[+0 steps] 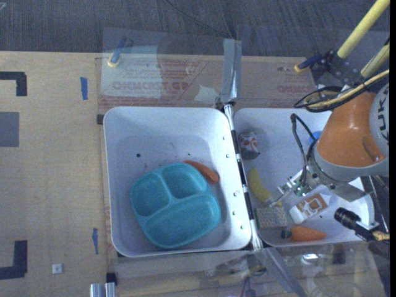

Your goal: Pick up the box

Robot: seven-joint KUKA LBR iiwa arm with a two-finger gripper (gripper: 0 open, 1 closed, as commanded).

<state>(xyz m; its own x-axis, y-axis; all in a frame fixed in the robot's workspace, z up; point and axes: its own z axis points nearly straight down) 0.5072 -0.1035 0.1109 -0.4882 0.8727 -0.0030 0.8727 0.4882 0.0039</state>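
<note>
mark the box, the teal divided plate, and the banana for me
box [311,206]: camera view, on its top face.
teal divided plate [176,205]: camera view, on the ridge between compartments.
banana [258,185]: camera view, on its middle.

Red print runs across the clear sheet [162,73] lying on the bench behind the left bin; it is too blurred to read with certainty. At the right edge, the arm [359,132] bears part of a dark letter, seemingly a "K". Nothing else is legible.

light: dim, bluish | focus: soft throughout | shadows: faint, diffuse
</note>
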